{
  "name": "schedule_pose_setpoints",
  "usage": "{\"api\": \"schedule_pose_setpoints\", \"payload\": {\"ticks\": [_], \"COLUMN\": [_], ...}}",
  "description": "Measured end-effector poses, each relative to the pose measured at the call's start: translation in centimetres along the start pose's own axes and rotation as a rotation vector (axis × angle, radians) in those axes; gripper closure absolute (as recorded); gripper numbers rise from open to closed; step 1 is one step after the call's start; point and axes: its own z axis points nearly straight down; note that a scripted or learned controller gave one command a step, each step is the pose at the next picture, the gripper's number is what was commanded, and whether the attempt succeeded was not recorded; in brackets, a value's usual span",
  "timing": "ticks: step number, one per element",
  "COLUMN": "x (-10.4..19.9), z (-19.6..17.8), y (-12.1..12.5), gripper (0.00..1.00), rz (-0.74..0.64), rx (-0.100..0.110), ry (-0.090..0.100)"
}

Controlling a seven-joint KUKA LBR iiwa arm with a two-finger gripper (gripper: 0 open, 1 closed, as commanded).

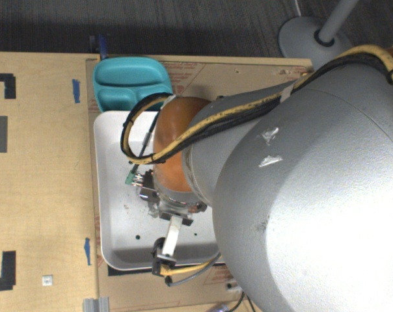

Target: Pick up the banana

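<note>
Dark grey carpet [183,12] up top, cardboard-covered bench [40,174] w/ blue tape bits [76,91] — grey stand base [307,38] top-right.

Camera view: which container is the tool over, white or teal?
The white bin: the tool hangs over its floor. The teal tray sits beyond the bin's far edge, off to the side of the tool.

Looks like a robotics lab cell. Industrial grey arm [300,194] with cables strapped along it works over a white bin [112,194]. Brown bench [40,194] carries black tape corner marks [8,86] and blue tape ticks [76,91]. Dark carpet floor [151,12], grey stand base [307,38] behind.
</note>
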Motion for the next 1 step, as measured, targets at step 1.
{"api": "schedule_pose_setpoints", "payload": {"ticks": [1], "x": [0.00], "z": [0.01], "y": [-0.01], "gripper": [0.00], "rz": [0.000], "rx": [0.000], "ry": [0.000]}}
